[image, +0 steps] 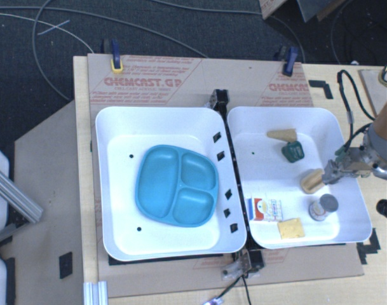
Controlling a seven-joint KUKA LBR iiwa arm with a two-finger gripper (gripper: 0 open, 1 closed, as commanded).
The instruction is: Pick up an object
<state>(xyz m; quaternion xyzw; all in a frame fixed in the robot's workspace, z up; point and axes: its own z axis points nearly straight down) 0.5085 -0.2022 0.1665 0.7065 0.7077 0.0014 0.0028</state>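
In the right bin lie a tan wedge, a dark green block, a tan bread-like piece, a grey round can, a white packet with red and blue print and a yellow square. My gripper reaches in over the bin's right wall, low, with its tip right beside the upper right end of the tan piece. Whether it touches that piece is unclear.
The left bin holds a blue divided plate. A black divider with clips runs between the bins. Cables hang along the right side of the bench, close to the arm.
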